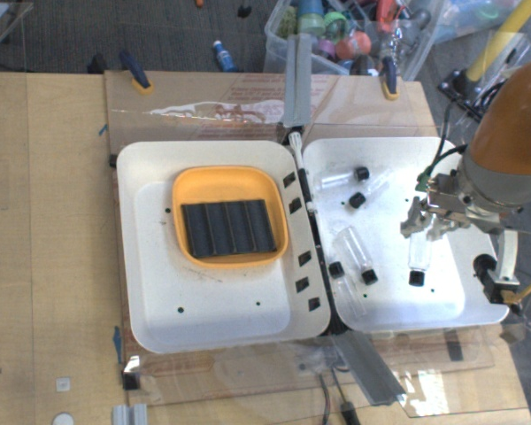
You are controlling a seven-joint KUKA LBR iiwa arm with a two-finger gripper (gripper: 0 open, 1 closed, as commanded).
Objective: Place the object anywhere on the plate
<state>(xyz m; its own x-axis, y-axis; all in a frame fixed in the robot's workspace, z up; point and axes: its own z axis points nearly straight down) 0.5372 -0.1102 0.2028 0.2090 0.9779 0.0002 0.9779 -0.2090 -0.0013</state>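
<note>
A wooden worktop [44, 237] carries two white bins. Your tool [422, 228] hovers over the right bin [451, 304], apparently pinching a clear black-capped vial [417, 259] upright; the orange plate [230, 184] waits in the left bin [150, 308], holding a black ribbed block [228, 228].

Wooden bench [44, 237] with two white bins [159, 317] side by side
</note>
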